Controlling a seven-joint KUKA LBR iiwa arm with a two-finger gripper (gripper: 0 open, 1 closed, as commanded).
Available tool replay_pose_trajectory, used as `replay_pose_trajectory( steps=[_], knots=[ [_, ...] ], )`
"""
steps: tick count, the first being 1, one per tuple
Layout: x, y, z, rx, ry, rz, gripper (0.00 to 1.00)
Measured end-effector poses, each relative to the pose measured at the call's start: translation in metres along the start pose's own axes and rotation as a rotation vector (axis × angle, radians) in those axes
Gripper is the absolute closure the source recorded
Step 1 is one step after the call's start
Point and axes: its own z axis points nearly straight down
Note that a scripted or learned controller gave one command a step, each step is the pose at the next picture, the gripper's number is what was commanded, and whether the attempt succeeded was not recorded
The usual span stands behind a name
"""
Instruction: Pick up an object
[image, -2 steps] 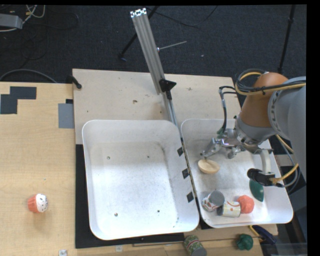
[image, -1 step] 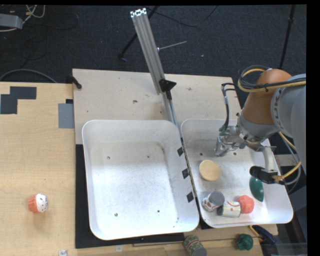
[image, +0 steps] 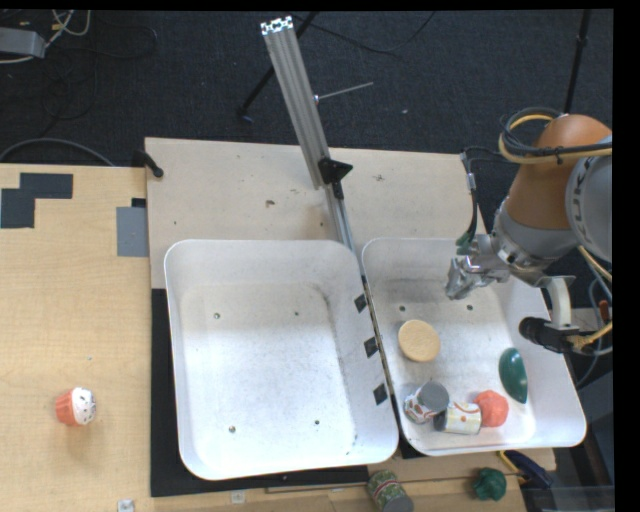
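Nearest you, a green item (image: 489, 484) sits on the worktop (image: 60, 310) edge outside the right bin (image: 560, 425). Objects crowd that bin's near wall: grey cup (image: 433, 397), orange ball (image: 491, 408). Tan disc (image: 419, 340) mid-bin. Your pincer (image: 459, 284) hovers near the far wall; can't tell its state.

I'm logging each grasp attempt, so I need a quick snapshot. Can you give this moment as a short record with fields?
gripper: above the right bin near its back, at; nothing seen between its fingers
right bin contents: tan disc, green object, orange-red object, grey-and-white items
left bin: white, beside the right bin
outside bins: small red-and-white object on the bench, left
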Motion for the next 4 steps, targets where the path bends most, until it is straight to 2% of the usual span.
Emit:
replay_pose_trajectory(
  steps=[2,4],
  knots=[
    [-0.002,0.001,-0.117,-0.002,0.0,-0.003,1.0],
    [0.091,0.012,-0.093,0.006,0.003,-0.005,1.0]
  ],
)
